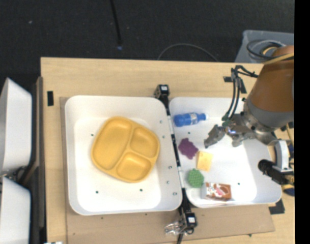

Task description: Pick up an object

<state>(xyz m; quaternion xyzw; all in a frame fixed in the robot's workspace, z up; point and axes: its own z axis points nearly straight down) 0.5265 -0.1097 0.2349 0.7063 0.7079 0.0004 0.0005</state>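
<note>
Several small objects lie in the right bin (246, 187): a blue bottle (189, 119) on its side at the back left, a purple lump (188, 148), a yellow block (204, 161), a green knobbly ball (195, 177) and a red-brown packet (218, 190) at the front. My gripper (226, 138) hangs over the middle of this bin, to the right of the purple lump and above the yellow block in the view. Its two fingers are spread apart and open, with bare white bin floor showing between them.
The left bin (78, 187) holds a yellow three-compartment plate (125, 149). The arm's orange band (276, 85) looms over the right bin's back right corner. Black clips (162, 91) sit where the bins meet, and cables run along the arm.
</note>
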